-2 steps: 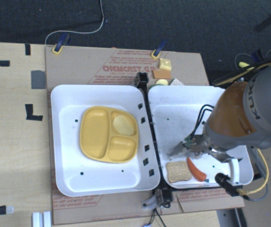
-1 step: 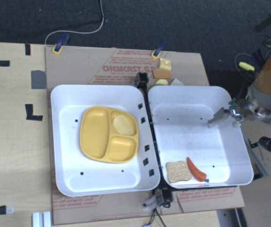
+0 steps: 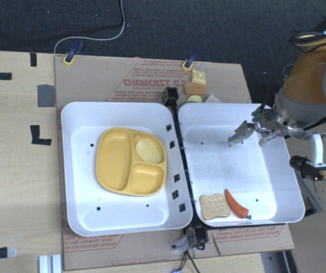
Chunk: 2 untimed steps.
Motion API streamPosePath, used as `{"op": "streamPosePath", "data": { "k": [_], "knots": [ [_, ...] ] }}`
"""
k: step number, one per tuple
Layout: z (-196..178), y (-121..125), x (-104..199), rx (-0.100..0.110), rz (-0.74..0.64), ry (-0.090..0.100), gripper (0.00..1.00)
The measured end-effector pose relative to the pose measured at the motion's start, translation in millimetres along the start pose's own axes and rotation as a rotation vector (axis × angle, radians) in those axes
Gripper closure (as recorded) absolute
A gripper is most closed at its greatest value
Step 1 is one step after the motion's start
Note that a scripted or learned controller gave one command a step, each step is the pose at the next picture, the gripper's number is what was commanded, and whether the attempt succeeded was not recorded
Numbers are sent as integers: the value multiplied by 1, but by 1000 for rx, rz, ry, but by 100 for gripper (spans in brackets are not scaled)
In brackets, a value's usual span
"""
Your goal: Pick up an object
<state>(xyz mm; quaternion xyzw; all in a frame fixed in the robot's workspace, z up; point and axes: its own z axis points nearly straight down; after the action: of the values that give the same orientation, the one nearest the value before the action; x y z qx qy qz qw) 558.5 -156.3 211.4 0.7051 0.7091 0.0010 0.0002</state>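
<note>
In the right bin (image 3: 276,169) a slice of toast (image 3: 214,206) lies near the front edge, and an orange-red carrot-like piece (image 3: 236,203) rests just to its right. My gripper (image 3: 253,136) hangs over the far right part of that bin, well behind both pieces. Its fingers are spread open, one finger (image 3: 238,135) pointing left, with nothing between them.
The left bin (image 3: 77,169) holds a yellow divided plate (image 3: 131,161). Behind the bins, on the cardboard, sit a tan block (image 3: 195,83) and a small pale green object (image 3: 194,99). Black clips (image 3: 174,147) run along the seam between the bins.
</note>
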Motion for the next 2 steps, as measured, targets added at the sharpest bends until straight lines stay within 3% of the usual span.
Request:
{"op": "streamPosePath", "data": {
  "k": [1, 2],
  "knots": [
    [109, -77, 2, 14, 7, 4, 0],
    [61, -43, -57, -3, 8, -6, 0]
  ]
}}
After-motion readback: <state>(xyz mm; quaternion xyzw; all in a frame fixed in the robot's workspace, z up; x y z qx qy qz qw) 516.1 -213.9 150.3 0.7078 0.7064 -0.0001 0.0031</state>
